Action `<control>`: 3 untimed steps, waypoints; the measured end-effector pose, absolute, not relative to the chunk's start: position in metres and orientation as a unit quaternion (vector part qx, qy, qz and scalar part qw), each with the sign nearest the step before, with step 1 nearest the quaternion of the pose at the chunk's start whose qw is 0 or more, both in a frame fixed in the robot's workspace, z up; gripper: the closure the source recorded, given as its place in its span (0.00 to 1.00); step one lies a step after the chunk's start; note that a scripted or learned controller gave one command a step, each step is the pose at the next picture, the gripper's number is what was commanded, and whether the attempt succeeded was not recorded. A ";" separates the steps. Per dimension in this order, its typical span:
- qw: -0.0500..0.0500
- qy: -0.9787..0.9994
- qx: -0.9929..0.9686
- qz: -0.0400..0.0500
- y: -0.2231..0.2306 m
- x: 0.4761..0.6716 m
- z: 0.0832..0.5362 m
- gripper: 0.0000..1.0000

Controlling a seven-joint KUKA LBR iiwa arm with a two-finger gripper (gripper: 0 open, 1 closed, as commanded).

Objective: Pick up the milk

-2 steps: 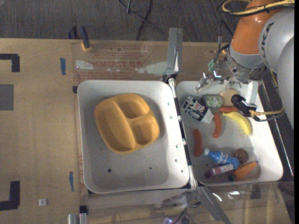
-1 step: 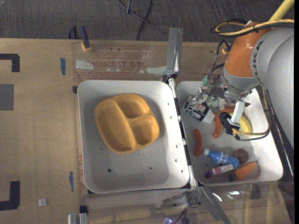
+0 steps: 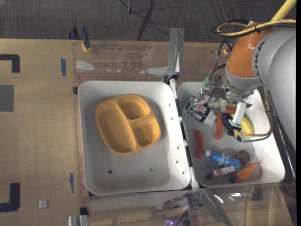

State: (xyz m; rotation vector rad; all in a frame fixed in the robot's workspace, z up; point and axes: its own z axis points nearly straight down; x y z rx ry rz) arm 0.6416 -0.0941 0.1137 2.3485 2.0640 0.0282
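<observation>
The milk is a small white carton with black patches, lying tilted in the upper left corner of the right bin. My gripper hangs right over its upper right end, at the end of the grey arm with the orange band. The gripper's body and cables hide where it meets the carton. I cannot tell whether it touches the milk.
In the right bin lie a red sausage, an orange piece, a banana, a blue bottle, a dark bottle, a brown ball and a carrot. The left bin holds a yellow divided plate.
</observation>
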 end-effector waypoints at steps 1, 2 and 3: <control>0.016 0.719 0.695 0.015 -0.097 0.628 0.108 0.00; 0.016 0.720 0.693 0.019 -0.093 0.631 0.123 1.00; 0.001 0.635 0.772 0.000 -0.026 0.667 0.186 1.00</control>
